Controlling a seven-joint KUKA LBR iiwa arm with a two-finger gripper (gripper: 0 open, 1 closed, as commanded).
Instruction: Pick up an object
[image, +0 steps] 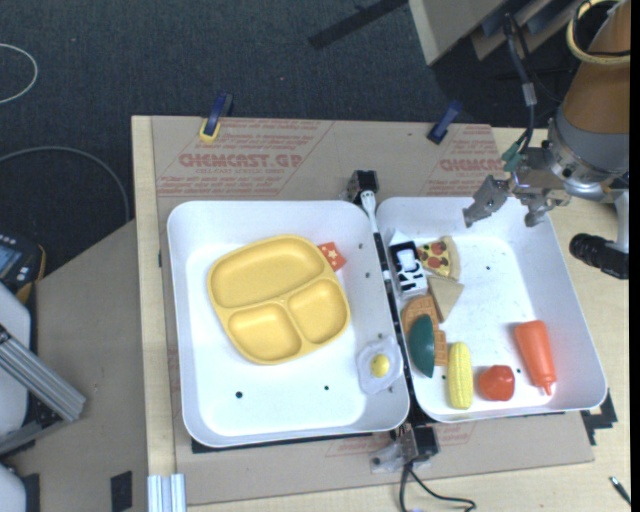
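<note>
The gripper (510, 203) hangs over the far edge of the right bin (575, 315), its two fingers (483, 204) spread apart with nothing between them. Under it the bin floor is bare white, and that open patch runs down the middle of the bin towards the near side.

The objects lie along the bin's left and near sides. A pizza slice (438, 257) sits by the left wall just beside a black-and-white card (403, 267), with a tan wedge (446, 294) next below it. Nearer the front lie a dark green piece (422, 345) and a corn cob (459, 374), a red tomato (495, 382) beside the cob, and an orange carrot (536, 355) towards the right wall (well apart from the gripper).

The left bin (190, 300) holds a yellow divided plate (278, 298), tilted across its middle; a small red-orange piece (331, 256) touches its far right corner, and a fried egg (378, 365) rests near the bin's right rim.

Both bins stand on a brown board (300, 155) printed with red lettering, held by a yellow-tipped clamp (212, 119) and a blue clamp (444, 123) at its far edge. Beyond the board is dark carpet (200, 50).
</note>
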